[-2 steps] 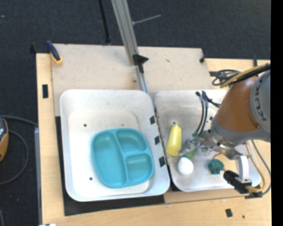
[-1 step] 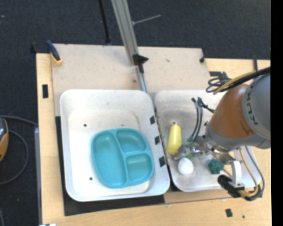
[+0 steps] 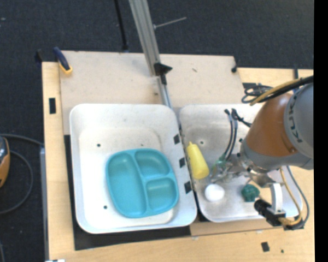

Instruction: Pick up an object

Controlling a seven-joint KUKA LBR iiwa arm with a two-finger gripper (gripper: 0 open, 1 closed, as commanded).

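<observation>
Reaching into the right bin (image 3: 208, 119), the arm (image 3: 273, 132) lowers its hand (image 3: 232, 171) among three small objects.
Whether the hand is open cannot be told. A yellow piece (image 3: 197, 160), white ball (image 3: 214, 192) and green piece (image 3: 250, 191) crowd together, so the hand may nudge one aside. Partial lettering on the arm is unreadable.
</observation>
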